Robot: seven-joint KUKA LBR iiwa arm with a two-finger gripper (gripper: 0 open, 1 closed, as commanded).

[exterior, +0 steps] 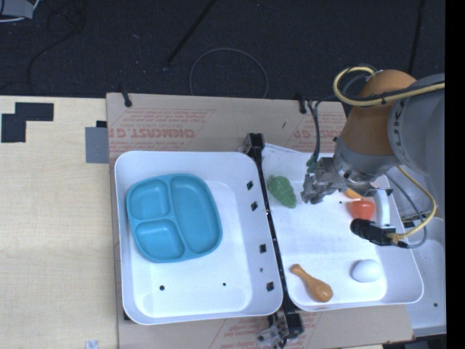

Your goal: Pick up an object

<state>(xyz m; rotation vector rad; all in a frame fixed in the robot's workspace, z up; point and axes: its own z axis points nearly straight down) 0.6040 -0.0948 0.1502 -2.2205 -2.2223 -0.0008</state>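
1. The fingers (314, 193) hang low over the right bin (407, 297), near its back left corner. They read as a dark cluster, and I cannot tell how far apart they stand or whether anything sits between them.
2. Just to their left lies a green leafy piece (282, 191) on the bin floor, close beside the tips but seemingly apart from them. It looks like the likeliest target, judged by nearness alone.
3. To the right of the fingers, partly under the wrist, sits a small red-orange item (361, 209), also resting on the floor of the bin.
4. Toward the front of the same bin lie an orange drumstick-shaped toy (312, 283) and a white egg (366, 270), well apart from the arm.
5. The left bin (145, 297) carries a blue divided plate (174, 217), untouched.
6. Progress, as I judge it: the arm is down at picking height, but every item appears to rest in the bins. Nothing is lifted, so the grasp and the raise remain to do.
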